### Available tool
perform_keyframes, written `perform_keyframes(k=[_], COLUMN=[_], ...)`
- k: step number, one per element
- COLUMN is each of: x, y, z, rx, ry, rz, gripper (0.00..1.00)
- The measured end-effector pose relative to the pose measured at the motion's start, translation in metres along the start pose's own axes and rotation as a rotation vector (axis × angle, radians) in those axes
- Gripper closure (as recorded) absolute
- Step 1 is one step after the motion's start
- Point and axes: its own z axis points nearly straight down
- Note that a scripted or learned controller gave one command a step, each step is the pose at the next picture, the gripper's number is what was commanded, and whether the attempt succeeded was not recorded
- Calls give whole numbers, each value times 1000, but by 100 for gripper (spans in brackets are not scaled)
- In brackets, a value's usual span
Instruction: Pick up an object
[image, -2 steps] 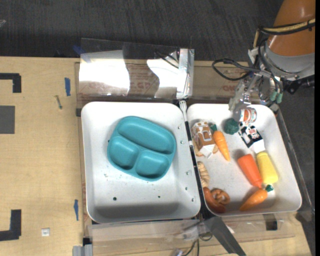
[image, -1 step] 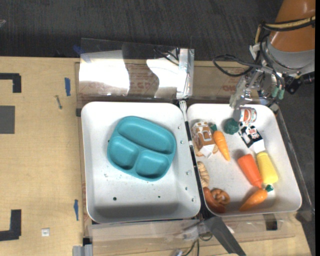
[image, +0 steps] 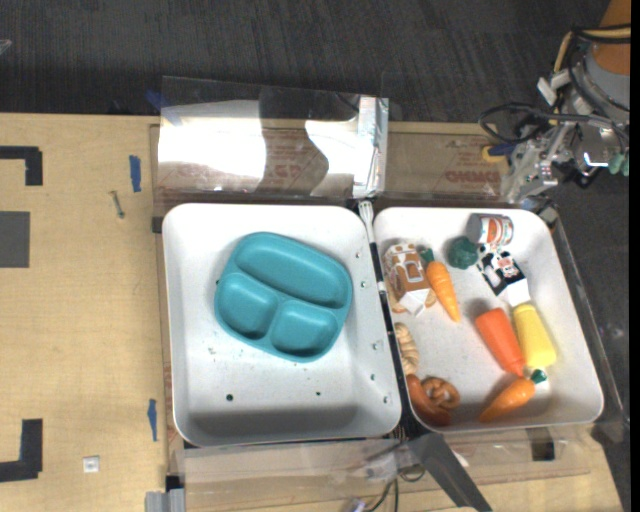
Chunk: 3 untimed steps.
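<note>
The right bin (image: 575, 300) holds several toy foods. A white and brown carton (image: 405, 270) lies by its left wall with a small carrot (image: 442, 288) beside it. A dark green round piece (image: 462, 253), a red and white can (image: 492, 230) and a black and white figure (image: 500, 268) sit toward the back. An orange bottle (image: 498, 340) and a yellow bottle (image: 535, 335) lie side by side. At the front are another carrot (image: 510, 397) and a brown pretzel (image: 435, 395). My gripper (image: 535, 165) hangs beyond the bin's back right corner, touching nothing.
A teal divided plate (image: 283, 292) lies in the left bin (image: 190, 380). A beige peanut-like piece (image: 405, 345) rests by the divider. Cables (image: 510, 125) trail behind the right bin. A clear plastic sheet (image: 270, 145) stands behind the left bin.
</note>
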Motion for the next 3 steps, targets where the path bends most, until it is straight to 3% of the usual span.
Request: perform_keyframes(k=[1, 2, 3], x=[49, 0, 0], y=[16, 57, 13], z=[86, 32, 13], rx=[-3, -2, 0], ry=[14, 1, 0], rz=[77, 241, 26], gripper=[100, 100, 100])
